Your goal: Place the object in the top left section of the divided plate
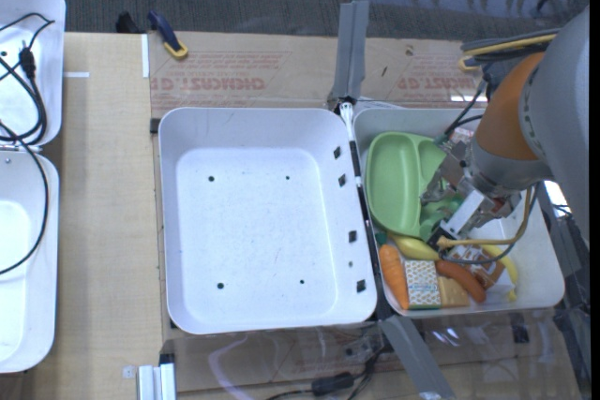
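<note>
A green divided plate (398, 183) lies tilted in the right bin (544, 286), against that bin's left wall. My gripper (448, 201) hangs low over the plate's right part, under the grey arm with its orange band (506, 117). The arm hides the plate's right edge. Toy foods lie just below the plate: a yellow banana (417, 246), an orange carrot (391, 274), a tan cracker-like block (424, 284) and a red sausage-like piece (459, 278). I cannot make out anything held in the gripper.
The left bin (253, 220) sits beside the right one, and a ridge with black clips (354, 201) runs between them. Cables trail from the wrist over the right bin. A blue and yellow tool (167, 35) lies on the cardboard at the back.
</note>
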Robot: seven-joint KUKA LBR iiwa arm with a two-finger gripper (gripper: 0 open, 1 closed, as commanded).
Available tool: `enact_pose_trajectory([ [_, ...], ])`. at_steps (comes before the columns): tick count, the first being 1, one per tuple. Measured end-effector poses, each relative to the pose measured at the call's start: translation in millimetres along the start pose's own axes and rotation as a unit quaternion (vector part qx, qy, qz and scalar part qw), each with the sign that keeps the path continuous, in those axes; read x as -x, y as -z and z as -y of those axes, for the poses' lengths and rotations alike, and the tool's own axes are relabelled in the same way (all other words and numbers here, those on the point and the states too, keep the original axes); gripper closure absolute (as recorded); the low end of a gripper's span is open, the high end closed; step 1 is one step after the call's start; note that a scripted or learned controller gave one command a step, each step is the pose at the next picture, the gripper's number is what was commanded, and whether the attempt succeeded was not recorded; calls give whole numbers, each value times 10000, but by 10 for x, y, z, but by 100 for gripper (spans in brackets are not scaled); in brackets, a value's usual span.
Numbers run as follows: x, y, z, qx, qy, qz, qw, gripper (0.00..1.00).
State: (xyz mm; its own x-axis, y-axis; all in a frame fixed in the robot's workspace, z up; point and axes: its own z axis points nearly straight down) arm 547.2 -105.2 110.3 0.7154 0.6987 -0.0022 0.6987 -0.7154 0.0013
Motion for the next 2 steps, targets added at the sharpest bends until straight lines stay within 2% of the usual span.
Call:
enact_pose_trajectory([
  [1, 368, -32, 404, 151, -1298, -176, 9913, 0],
  [2, 372, -34, 405, 148, -1307, -173, 9912, 0],
])
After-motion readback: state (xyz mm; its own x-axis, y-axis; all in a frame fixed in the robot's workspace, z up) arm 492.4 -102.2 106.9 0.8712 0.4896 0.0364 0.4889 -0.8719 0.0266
